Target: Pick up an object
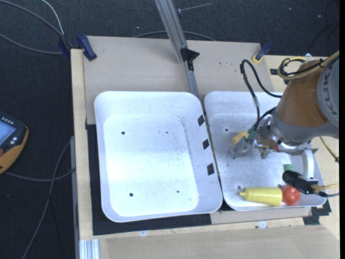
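My gripper (250,151) hangs low over the middle of the right bin (232,109), with the grey and orange arm coming in from the right. Its two fingers stand apart and point down at the bin floor, and nothing shows between them. A small yellow piece (239,138) lies just up and left of the left finger (236,152); I cannot tell whether they touch. A yellow bottle-shaped object (262,196) lies on its side along the bin's front wall, with a red ball (291,196) against its right end.
The left bin (108,107) lies beside the right one, joined by black clips (205,143). A slanted metal pole (171,20) rises behind the bins. Cables trail near the arm at the back right.
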Tool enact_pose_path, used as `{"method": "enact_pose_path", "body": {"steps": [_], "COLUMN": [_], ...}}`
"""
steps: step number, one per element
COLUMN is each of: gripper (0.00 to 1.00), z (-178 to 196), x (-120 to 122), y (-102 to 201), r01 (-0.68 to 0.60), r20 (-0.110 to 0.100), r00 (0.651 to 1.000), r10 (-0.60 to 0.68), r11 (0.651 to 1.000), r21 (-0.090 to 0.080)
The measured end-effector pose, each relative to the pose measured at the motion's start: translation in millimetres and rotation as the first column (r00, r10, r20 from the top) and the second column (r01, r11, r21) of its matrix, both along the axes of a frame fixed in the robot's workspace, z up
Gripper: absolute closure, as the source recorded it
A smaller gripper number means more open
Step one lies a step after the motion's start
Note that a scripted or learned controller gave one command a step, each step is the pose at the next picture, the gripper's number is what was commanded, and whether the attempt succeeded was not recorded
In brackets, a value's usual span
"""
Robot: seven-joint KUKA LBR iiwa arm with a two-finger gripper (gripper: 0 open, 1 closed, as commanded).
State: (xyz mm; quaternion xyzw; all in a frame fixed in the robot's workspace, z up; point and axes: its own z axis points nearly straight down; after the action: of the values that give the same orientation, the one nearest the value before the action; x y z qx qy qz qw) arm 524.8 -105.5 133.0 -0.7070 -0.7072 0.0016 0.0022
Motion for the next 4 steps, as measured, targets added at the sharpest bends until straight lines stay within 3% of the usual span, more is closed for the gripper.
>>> {"method": "enact_pose_path", "body": {"steps": [1, 2, 4], "gripper": [0.00, 1.00, 1.00], "z": [-43, -30, 92], "x": [-1, 0, 9], "y": [0, 0, 8], "r01": [0.000, 0.000, 0.000], "r20": [0.002, 0.007, 0.012], "r00": [1.000, 1.000, 1.000], "r10": [0.000, 0.000, 0.000], "r11": [1.000, 1.000, 1.000], "r21": [0.000, -0.001, -0.001]}}
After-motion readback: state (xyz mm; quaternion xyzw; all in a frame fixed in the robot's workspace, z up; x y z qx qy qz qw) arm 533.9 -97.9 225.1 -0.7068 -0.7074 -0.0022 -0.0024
